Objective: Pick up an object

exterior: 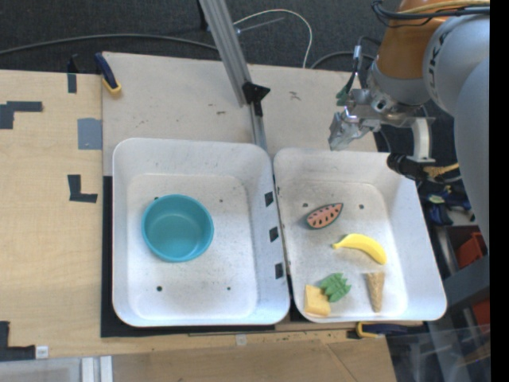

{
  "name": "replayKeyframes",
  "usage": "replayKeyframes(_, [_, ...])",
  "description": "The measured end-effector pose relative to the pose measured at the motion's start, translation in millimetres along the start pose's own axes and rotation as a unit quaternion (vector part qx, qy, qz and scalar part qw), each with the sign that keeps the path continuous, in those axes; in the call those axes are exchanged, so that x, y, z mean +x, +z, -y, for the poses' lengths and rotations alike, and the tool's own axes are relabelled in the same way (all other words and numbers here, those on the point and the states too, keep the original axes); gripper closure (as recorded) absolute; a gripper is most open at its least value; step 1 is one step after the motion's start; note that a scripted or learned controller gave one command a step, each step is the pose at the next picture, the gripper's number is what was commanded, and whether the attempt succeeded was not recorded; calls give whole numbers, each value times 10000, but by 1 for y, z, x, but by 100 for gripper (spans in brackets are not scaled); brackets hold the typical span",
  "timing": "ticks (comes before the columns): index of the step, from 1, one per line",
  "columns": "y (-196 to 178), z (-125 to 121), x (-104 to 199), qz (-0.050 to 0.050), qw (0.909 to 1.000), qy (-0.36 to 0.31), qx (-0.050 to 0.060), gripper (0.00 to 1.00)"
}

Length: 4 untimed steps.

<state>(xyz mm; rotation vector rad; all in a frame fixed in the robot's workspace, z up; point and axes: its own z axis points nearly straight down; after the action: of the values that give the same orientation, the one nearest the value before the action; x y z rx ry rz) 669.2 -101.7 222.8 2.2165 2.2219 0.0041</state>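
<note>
A round teal plastic bowl (pixel 178 228) sits in the left white bin (pixel 127 213). The right white bin (pixel 413 213) holds a flat watermelon slice (pixel 324 215), a yellow banana (pixel 362 247), a green leafy piece (pixel 336 286) touching a yellow block (pixel 316 302), and a cone (pixel 374 290). The gripper (pixel 343 134) hovers above that bin's far edge, holding nothing visible; its spread cannot be told.

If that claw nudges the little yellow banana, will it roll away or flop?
The banana looks like a moulded toy, so probably stiff and light. Its curve suggests it would pivot or skid on the smooth right bin floor rather than roll. Its glossy skin may slip between fingers.
</note>
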Motion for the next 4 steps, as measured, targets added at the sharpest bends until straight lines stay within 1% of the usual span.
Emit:
replayKeyframes(1, [-45, -3, -5, 2, 10000, -1, -1, 100])
replayKeyframes(2, [-46, 8, 43, -7, 10000, -15, 23, 100])
replayKeyframes(3, [-30, 14, 105, -11, 10000, -23, 38, 100])
replayKeyframes(4, [-23, 16, 150, -7, 10000, -18, 34, 100])
